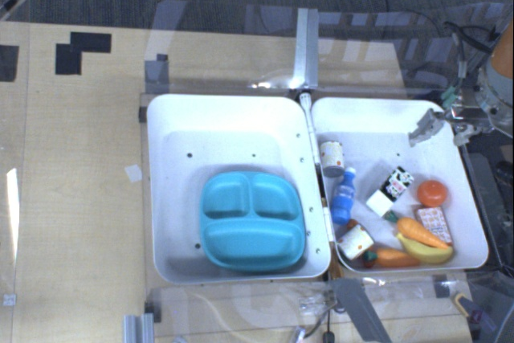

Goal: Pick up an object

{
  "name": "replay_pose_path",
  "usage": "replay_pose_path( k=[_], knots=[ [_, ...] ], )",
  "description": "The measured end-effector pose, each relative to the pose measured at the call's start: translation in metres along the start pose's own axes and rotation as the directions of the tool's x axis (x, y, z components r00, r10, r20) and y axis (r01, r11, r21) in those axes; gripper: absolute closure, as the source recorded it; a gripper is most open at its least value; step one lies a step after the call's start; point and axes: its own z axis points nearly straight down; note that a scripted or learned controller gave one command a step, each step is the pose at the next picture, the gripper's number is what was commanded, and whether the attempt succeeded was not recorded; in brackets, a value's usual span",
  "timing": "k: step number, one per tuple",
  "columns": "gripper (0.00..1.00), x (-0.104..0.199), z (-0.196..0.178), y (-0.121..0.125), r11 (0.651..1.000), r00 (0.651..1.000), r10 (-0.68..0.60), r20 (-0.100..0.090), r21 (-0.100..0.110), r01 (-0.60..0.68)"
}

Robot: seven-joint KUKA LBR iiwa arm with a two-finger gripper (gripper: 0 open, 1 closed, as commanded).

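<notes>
The step in hand looks like the approach: the gripper [426, 127] hangs over the far right corner of the right bin [377, 112], with nothing between its fingers, and no object is lifted yet. Whether those fingers are spread or pressed together I cannot tell, since the tip is small and blurred against the white wall.

The things to choose from all lie nearer and further left than the gripper, clustered in the near half of the same bin. The closest are a black-and-white box [391, 186] and a red tomato [432, 192], both apart from the tip. Beyond them sit a blue bottle [343, 196] along the left wall, a small can [331, 156] just far of it, a carrot [422, 230] resting on a banana [430, 252], and a pink packet [434, 222] beside the tomato.

The left bin [177, 173] holds a blue divided tray [252, 220], well apart from the arm.

The next move, as I judge it, calls for travel toward the near side and a descent over one item; the crowded pile could make a clean grasp hard, so the isolated tomato or box seems the easier pick
</notes>
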Motion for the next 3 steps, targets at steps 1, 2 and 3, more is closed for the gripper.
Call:
replay_pose_path(
  k=[1, 2, 3],
  knots=[
    [0.0, -0.01, 0.151, -0.009, 1.0, 1.0, 0.012, -0.001, 0.001, -0.012],
    [0.0, 0.017, 0.165, -0.046, 0.991, 0.991, 0.133, 0.004, -0.023, -0.133],
    [0.0, 0.019, 0.167, -0.03, 0.961, 0.961, 0.276, 0.001, -0.014, -0.276]
  ],
)
